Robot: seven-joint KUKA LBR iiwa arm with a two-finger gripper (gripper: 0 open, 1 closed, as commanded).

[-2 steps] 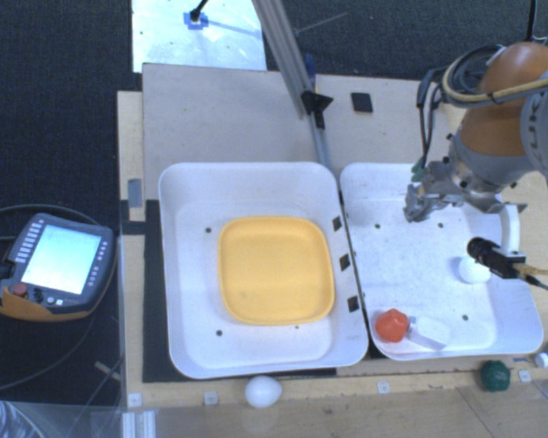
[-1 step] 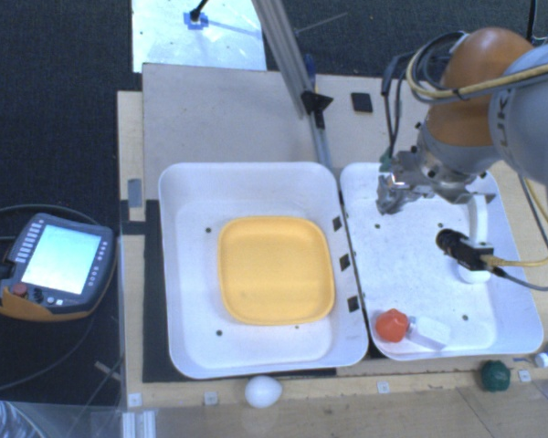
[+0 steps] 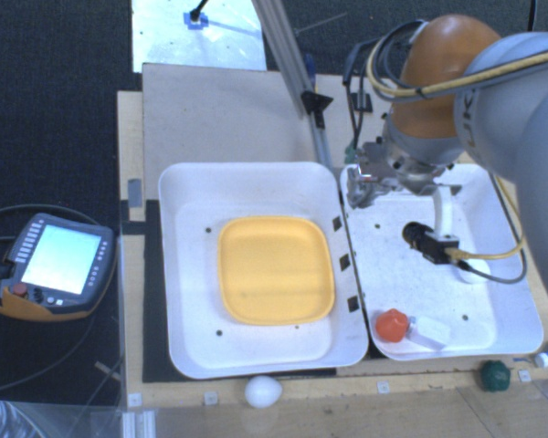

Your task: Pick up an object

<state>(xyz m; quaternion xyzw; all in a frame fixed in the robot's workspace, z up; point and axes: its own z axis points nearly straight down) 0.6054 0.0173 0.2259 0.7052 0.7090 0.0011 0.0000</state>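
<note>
Jaws' state impossible to tell, over the smooth white right bin (image 3: pixel 511 327); rounded-square glossy yellow plate (image 3: pixel 277 269) in left bin (image 3: pixel 187 318)

Grey handheld pendant (image 3: pixel 50 265) left of bench, white egg-shaped ball (image 3: pixel 263 391) on front edge

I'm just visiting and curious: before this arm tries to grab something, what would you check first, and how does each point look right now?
1. Something to pick lies in the right white bin: ok, a small orange-red round object and a pale clear piece beside it.
2. Hand above that bin: ok, at its upper left corner.
3. Hand over the orange-red object: not ok, it sits well apart.
4. Fingers open: cannot tell.
5. Yellow square plastic tray in the left white bin out of the way: ok.
</note>
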